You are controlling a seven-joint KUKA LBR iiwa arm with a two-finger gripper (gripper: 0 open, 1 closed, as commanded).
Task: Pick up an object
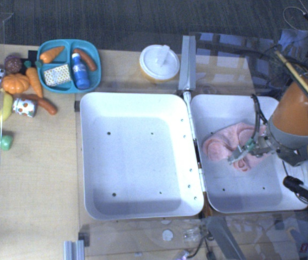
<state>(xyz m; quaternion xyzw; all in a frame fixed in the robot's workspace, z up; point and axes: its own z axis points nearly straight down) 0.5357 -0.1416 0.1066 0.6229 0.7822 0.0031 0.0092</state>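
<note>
Two bins: shallow white trays sit side by side on the surface [40,188], the left bin [138,199] larger in view than the right bin [241,199].
Surface: light wood, carrying both bins plus a cluster of toy food at the upper left.
Arm: grey with an orange band [295,112], reaching in from the right over the right bin.
Left bin contents: bare white floor with a few small dark dots.
Right bin contents: a pink cloth [224,142] lies crumpled near the middle of the floor, slightly toward the left wall.
End effector [239,155]: low over the right-hand part of the pink cloth, its greenish tips touching or just above the fabric; whether the tips stand apart or together I cannot tell, and no cloth is clearly seen between them.
Blue plate [91,53]: a divided dish beyond the left bin, holding a toy carrot [52,53], a blue bottle [80,70], a sausage-like piece and a patterned square item.
White lidded cup [159,62]: stands on the surface beyond the gap between the bins.
Loose toys: an orange pumpkin [15,83], a banana [3,108], a small can [24,107] and a dark round piece lie left of the blue plate.
Green item [1,141]: lies alone near the left edge.
</note>
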